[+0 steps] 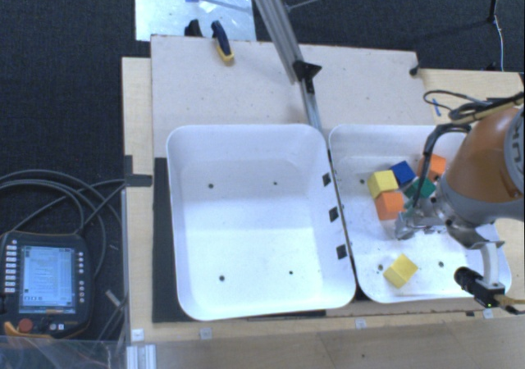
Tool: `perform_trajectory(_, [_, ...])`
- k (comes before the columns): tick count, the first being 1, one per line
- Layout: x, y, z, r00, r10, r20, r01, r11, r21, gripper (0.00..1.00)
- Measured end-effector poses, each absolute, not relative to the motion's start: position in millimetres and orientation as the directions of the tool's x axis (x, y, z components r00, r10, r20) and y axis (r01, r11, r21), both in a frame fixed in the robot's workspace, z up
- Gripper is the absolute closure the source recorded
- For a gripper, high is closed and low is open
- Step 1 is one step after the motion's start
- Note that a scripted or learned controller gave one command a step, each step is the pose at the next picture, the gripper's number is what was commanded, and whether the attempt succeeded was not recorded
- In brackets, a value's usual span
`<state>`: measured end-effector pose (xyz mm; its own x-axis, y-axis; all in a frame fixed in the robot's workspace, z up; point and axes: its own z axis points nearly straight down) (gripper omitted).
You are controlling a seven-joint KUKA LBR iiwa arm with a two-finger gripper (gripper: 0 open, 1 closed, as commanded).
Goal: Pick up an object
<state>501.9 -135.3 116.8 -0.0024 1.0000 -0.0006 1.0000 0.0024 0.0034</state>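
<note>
Two shallow white bins sit side by side on the tabletop (361, 84). The left bin (246, 150), in the middle of the frame, shows bare white floor with a few dark dots. The right bin (361, 146), toward the right edge of the frame, holds the blocks: a yellow block (381, 183) and a blue block (403, 172) touching each other near its centre, an orange block (389, 204) just below the yellow one, a green block (423, 188) beside it to the right, and another orange block (435, 165) partly hidden behind the arm. A second yellow block (400, 271) lies alone near the bin's lower edge, well apart from the cluster.

The end effector (408, 226) reaches down into the right bin just below and right of the orange block, near the green one. Whether it is released or clenched cannot be told at this size, and no block is seen between its fingers.

The left part of the right bin and the strip around the lone yellow block are open floor. The two bins touch along their inner walls, where small dark clips sit.

Beyond the bins, the pale tabletop carries a yellow-and-blue tool (221, 41) near its upper edge. A teach pendant (45, 281) with cables lies on dark carpet at lower left.
</note>
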Motion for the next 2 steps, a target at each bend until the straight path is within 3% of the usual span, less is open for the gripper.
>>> perform_trajectory(2, [502.4,-132,206,-0.005,1.000,-0.002,1.000,0.005,0.007,1.00])
